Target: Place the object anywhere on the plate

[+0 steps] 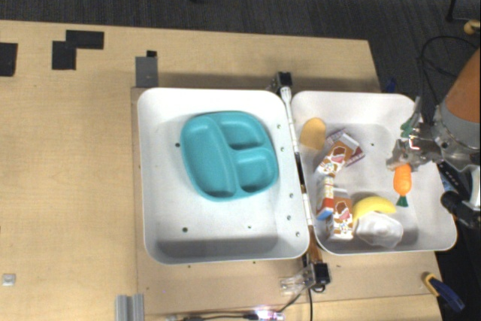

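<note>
Camera view
Plate: a teal divided plate (227,154) is seen in the left bin (161,237), with nothing lying in its compartments.
Object: a small carrot (403,181), orange with a green tip, is seen in the right bin (432,237), near its right wall, directly below the gripper.
Gripper: the gripper (409,150) is positioned at the right bin's right side, just above the carrot's top end and possibly touching it; whether the carrot is actually pinched cannot be told, and the finger spacing cannot be made out.
Progress: nothing is yet delivered; judged an early stage, at or around the pick. Securing the carrot, lifting it, carrying it left over the divide and releasing it on the plate are all left.
Surroundings: a yellow-orange rounded item (313,133), two printed cartons (342,154) (336,213), a lemon (373,207) and a white crumpled piece (378,231) are seen in the right bin.
Obstacles: the lemon and white piece lie just near-left of the carrot; the cartons and the bins' adjoining walls lie across the path left, so a raised carry is judged necessary.
</note>
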### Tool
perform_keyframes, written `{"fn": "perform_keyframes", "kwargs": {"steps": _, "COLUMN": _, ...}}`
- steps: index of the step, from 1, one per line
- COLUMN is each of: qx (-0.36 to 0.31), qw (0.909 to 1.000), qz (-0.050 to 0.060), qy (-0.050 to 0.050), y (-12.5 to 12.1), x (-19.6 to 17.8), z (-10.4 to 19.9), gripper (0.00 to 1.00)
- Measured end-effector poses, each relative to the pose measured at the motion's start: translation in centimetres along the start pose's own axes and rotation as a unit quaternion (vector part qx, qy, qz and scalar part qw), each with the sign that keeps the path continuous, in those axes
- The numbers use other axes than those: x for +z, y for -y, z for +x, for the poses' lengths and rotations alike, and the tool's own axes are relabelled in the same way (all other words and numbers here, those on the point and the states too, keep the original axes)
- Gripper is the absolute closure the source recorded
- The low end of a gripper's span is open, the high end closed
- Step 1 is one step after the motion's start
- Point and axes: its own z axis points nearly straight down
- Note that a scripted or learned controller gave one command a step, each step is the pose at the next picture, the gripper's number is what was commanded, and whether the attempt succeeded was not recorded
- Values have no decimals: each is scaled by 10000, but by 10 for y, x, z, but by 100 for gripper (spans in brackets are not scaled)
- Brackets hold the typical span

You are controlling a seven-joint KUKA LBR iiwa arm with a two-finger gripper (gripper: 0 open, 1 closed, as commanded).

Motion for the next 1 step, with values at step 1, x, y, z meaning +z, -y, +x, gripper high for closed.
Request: {"fn": "perform_keyframes", "kwargs": {"steps": 1, "qx": 533, "qw": 9986, "qz": -10, "qy": -20, "y": -80, "x": -38, "z": 84, "gripper": 100}}
